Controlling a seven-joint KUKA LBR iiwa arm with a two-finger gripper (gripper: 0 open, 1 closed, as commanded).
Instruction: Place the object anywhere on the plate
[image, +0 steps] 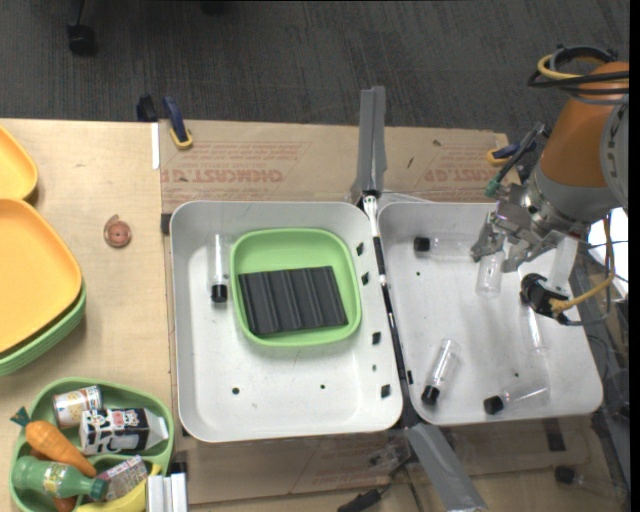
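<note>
Camera view: clear black-capped tube (437, 371), green plate (294, 244).

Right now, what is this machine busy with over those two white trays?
A grey and orange robot arm reaches in over the right-hand white bin, its gripper low near a clear tube at the bin's far side. Whether it grips that tube cannot be told. Other clear tubes with black caps lie loose in the same bin. The left bin bears a green plate with a dark ribbed block on it, and one more tube lies beside the plate.
</note>
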